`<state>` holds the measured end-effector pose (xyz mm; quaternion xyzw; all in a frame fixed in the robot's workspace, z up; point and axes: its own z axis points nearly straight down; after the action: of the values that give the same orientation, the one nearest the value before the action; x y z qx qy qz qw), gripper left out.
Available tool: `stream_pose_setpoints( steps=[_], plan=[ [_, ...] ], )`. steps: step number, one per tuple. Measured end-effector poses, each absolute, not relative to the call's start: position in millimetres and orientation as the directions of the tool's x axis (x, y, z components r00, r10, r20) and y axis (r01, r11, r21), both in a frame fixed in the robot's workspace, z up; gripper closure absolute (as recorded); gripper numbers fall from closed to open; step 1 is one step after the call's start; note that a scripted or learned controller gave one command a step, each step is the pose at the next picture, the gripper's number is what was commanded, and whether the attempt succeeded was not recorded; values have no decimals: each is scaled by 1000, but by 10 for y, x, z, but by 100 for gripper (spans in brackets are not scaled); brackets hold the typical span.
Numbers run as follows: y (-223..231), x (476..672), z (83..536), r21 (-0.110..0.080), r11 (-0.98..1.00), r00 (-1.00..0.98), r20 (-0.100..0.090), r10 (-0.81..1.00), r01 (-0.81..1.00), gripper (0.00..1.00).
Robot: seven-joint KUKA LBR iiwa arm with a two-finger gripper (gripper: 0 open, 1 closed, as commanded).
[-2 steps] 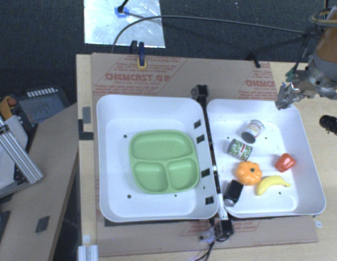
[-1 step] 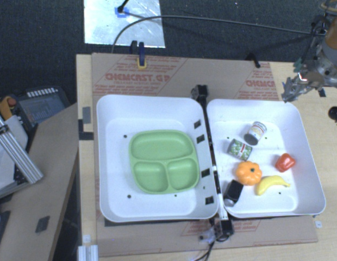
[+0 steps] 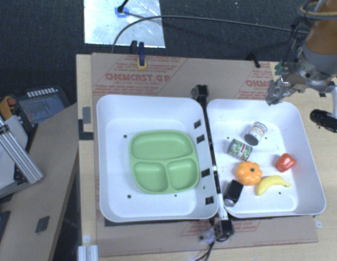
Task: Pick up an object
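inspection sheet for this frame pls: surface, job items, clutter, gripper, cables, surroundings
Surface: two white bins side by side, left bin and right bin, on a brown printed board.
Job's things: in the right bin, small can, green-labelled can on its side, red pepper, orange pumpkin, banana, black block.
Clutter: green divided tray in the left bin.
Gripper: gripper above the right bin's far edge, nothing seen between its fingers; open or shut unclear.
Cables: black cable running across the dark floor toward the arm.
Surroundings: shiny metal sheet, control pendant, aluminium rail at left.
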<state>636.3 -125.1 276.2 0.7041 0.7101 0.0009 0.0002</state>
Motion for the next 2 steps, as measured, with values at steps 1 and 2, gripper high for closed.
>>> stream_pose_setpoints(
  steps=[1, 2],
  plan=[
    [-751, 6318, 2602, 1, 9, -9, 1, 1000, 1000, 100],
    [-219, 6361, 2415, 1, 8, -8, 1, 1000, 1000, 100]
  ],
)
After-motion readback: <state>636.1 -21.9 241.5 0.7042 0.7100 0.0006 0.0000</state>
